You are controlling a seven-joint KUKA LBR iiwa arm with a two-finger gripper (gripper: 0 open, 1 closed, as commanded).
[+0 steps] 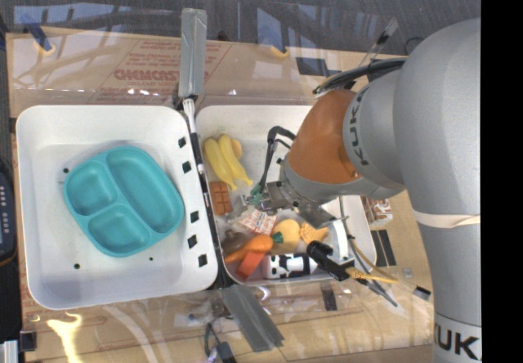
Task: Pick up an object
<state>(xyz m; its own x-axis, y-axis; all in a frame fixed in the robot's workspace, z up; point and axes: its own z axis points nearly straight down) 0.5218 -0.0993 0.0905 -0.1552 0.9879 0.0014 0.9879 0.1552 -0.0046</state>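
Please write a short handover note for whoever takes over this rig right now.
Gripper: low over the clutter in the right bin; its state cannot be judged, and nothing is visibly held.
Things: bananas, a brown block, a carrot, a yellow toy and a black-and-white toy lie in the right bin. The teal divided plate sits in the left bin.
Done: no pick confirmed.
Left: grasp one object and lift it.

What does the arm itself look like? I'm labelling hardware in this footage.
A thick, rounded grey arm with an orange band above the wrist and dark KUKA lettering on its shell. Thin black cables loop beside the band. The gripper end looks like dark metal.
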